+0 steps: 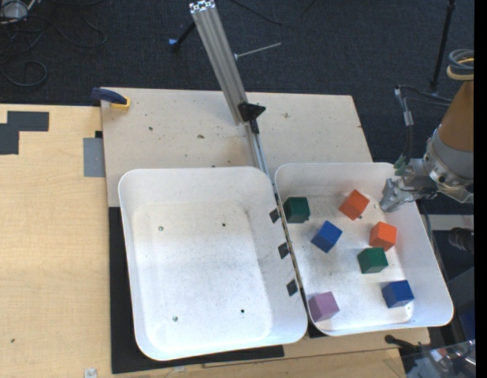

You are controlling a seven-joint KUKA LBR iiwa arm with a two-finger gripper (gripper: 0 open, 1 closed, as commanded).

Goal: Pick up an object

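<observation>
Gripper (389, 198), grasp state unclear, hovers near orange cube (354, 205) in right bin (433, 309).

Dark carpet floor (330, 38) strewn with cables (39, 30) surrounds the bench (180, 124).

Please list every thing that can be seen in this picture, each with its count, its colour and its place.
bins: 2, white, side by side on the bench
orange cubes: 2, in the right bin, far part, one beside the gripper and one just nearer
green cubes: 2, dark green, right bin, one at its left wall, one in the middle right
blue cubes: 2, right bin, one in the middle, one at the near right corner
purple cube: 1, right bin, near left corner
metal bar: 1, silver, slanting from the top toward the gap between the bins
clamp: 1, blue and yellow, far left corner of the board
gripper: 1, grey, over the right bin's far right part
</observation>
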